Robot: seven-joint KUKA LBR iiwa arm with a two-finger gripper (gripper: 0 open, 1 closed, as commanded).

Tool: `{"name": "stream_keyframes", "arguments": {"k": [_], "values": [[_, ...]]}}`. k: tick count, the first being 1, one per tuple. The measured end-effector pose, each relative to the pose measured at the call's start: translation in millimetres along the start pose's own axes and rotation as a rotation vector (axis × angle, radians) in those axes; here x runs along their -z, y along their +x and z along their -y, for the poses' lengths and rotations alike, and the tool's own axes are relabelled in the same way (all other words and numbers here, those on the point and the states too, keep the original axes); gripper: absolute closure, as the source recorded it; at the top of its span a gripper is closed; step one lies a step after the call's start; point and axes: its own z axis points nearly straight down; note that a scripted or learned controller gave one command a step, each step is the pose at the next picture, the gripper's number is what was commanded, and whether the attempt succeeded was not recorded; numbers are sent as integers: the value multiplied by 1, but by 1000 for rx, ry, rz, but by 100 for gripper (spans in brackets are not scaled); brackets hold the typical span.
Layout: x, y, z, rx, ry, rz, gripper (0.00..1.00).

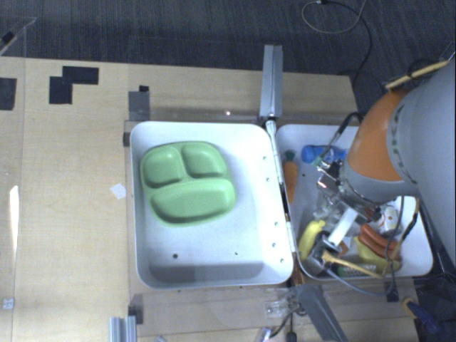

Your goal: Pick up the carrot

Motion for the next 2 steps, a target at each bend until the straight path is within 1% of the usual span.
{"name": "stream_keyframes", "arguments": {"k": [1,2], "values": [[-1,-39,-26,-93,1,1,100],[-68,-56,-73,-32,5,2,100]]}}
